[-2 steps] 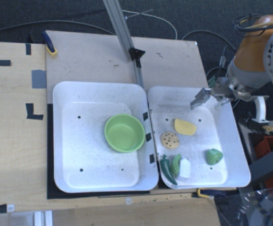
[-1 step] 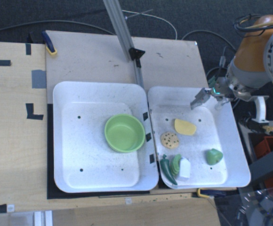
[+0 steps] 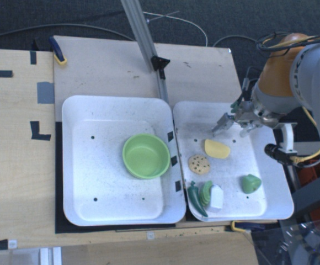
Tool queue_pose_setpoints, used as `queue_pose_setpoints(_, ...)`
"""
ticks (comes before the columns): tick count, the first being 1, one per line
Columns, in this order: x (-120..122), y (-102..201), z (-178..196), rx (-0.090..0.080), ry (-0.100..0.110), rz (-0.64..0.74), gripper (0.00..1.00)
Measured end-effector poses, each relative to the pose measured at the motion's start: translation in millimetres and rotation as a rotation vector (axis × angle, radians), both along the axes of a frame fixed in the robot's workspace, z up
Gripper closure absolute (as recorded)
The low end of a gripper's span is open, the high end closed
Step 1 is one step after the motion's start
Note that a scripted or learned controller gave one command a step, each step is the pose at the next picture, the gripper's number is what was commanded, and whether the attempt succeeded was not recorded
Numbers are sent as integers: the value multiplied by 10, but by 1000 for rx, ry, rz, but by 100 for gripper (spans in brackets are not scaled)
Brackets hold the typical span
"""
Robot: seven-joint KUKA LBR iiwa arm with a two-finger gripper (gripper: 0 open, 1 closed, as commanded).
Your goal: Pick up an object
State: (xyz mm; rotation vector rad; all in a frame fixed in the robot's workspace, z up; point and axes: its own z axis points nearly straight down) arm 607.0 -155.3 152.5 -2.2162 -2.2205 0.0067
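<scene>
From my console I count two white bins on the bench: the left bin (image 3: 80,148) holds one thing, a single green bowl (image 3: 145,156) sitting upright a little right of its centre, and the right bin (image 3: 270,203) holds the rest. In the right bin I count one yellow piece (image 3: 217,148) near the middle, one round tan cookie (image 3: 198,164) with dark chips just below and left of it, and one small green lump (image 3: 250,184) toward the lower right, well apart from the others. Down at the lower left corner of that bin sits a tight cluster: one dark green pod-shaped item (image 3: 195,199), one lighter green ridged item (image 3: 206,192) and one small white block (image 3: 216,197), all touching or nearly so. The arm (image 3: 287,79) comes in from the right of the frame, grey with its orange band at the upper right, and its gripper (image 3: 226,123) hangs over the upper part of the right bin, just above the yellow piece. I see two fingers spread apart with nothing between them. One slanted metal pole (image 3: 140,29) runs from the top of the frame down to the seam between the bins, and one blue-and-yellow clamp (image 3: 57,51) sits at the bench's upper left.
</scene>
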Motion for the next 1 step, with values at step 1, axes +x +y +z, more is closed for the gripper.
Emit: queue_pose_setpoints(1,-89,83,-541,1,1,0,0)
